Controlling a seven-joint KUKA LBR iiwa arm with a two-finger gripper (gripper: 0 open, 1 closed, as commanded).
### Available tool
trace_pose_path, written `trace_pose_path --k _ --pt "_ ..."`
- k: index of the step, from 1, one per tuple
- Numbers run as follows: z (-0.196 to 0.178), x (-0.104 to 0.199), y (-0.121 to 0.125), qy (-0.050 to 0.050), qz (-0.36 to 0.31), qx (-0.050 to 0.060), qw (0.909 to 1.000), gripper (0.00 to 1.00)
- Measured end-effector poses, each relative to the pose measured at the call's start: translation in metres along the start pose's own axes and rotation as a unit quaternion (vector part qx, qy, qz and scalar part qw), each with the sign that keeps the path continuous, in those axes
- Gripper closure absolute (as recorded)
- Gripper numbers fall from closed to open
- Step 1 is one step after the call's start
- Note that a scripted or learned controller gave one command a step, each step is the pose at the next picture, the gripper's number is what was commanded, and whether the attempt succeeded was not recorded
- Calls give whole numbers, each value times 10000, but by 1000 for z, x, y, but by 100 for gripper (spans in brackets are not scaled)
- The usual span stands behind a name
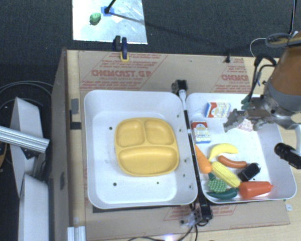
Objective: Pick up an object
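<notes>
Banana (223, 149) lies just below the gripper (236, 122).

Fixed above the bench (155, 67), looking down at a slant from the near side. Far enough back to take in both white bins (98, 134) side by side, the cardboard under them, and dark floor beyond. Arm (291, 79) entering from the right edge.

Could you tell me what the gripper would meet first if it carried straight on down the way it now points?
Probably bare floor of the right white bin, between the small white carton and yellow toy banana; the gripper hangs there, though depth is unclear.
</notes>
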State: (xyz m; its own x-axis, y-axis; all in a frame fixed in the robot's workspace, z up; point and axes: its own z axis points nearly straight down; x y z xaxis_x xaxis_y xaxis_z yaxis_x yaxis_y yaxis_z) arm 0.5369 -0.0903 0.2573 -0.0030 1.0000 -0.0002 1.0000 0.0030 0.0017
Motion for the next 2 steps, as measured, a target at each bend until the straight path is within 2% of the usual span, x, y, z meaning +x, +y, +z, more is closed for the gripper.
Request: trace_pose_path --k 1,2 --pt "158 -4 -2 -18 5 -66 10000 0" --pt "169 -60 -1 -28 16 -49 10000 0"
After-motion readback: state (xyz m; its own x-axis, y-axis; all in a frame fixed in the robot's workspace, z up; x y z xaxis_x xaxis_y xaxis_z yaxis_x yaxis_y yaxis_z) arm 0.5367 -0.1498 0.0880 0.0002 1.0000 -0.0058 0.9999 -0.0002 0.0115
